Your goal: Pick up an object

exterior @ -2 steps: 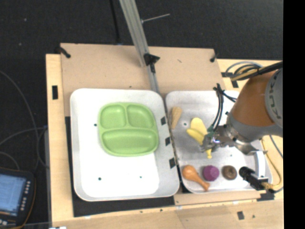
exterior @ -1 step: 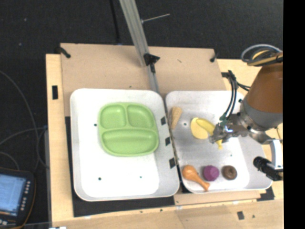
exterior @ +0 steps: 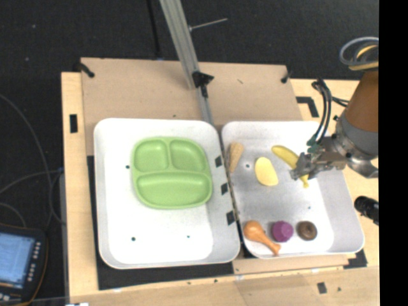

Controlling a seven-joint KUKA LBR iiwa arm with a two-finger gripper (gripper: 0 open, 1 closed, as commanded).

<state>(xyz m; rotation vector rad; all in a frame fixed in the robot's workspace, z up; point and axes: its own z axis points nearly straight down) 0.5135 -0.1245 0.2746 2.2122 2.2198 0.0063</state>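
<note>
Hovered at three o'clock in the right white bin (exterior: 331, 234) over the yellow plastic banana (exterior: 284, 154), pincer (exterior: 303, 169) state impossible to tell; risked clipping one end and skidding it away.

No legible text, labels, brands or numbers; screen (exterior: 18, 260) at lower left too blurred to read.

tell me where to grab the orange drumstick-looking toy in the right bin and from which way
Grip the drumstick across its thin handle end, coming straight down from above. It lies flat, bulb toward the bin's left edge, handle pointing at the front rim. The purple ball sits close beside it, so closing across the handle probably leaves more room.
</note>
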